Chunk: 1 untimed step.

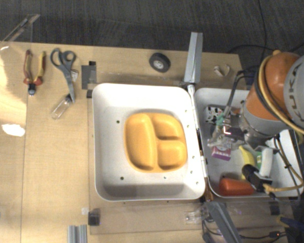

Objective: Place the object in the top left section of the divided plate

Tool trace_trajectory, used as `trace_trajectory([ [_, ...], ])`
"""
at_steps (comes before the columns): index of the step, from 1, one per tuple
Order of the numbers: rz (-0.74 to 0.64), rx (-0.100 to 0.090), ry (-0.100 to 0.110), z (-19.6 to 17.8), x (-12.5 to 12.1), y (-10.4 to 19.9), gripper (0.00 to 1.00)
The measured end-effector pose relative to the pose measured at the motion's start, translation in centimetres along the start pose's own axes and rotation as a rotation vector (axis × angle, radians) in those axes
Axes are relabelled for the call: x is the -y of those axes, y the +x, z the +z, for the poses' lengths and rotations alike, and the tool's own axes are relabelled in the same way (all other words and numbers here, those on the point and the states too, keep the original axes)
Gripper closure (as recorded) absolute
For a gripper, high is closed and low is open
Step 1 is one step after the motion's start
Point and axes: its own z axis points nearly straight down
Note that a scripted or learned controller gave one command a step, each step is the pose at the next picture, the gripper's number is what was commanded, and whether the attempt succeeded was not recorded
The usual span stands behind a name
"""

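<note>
Although the pliers and the scissors lie at the far left of the worktop, they are well apart from both bins, so I expect no trouble from that side.

The left bin holds the divided plate approx. in its middle, yellow and with nothing in it. It has one long compartment on the frame's left and two smaller ones on the right. So "top left" is not fully clear. I take it as the upper end of the long compartment, but a release too near the ridge could let the obj. slide into a neighbour section. The plate also looks to lie loose in the bin, and a hard touch could push it.

Between the bins there are raised rims, so a low carry could knock the obj. against them.

In the right bin the claw hangs low in the upper left part, over clutter. I cannot tell if it is spread or pressed together, and nothing is visibly pinched. The task names no obj.; prob. it is the small purple item just below the claw in the frame. A yellow-green item lies near it, and a red-orange item lies lower. The main risks: the claw takes the wrong thing, pushes the purple one aside, or closes on nothing.
</note>
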Motion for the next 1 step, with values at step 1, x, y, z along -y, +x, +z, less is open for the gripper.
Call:
trace_trajectory([
  [1,0.091,0.000,0.003,2.60,-5.04,7.51,1.00],
])
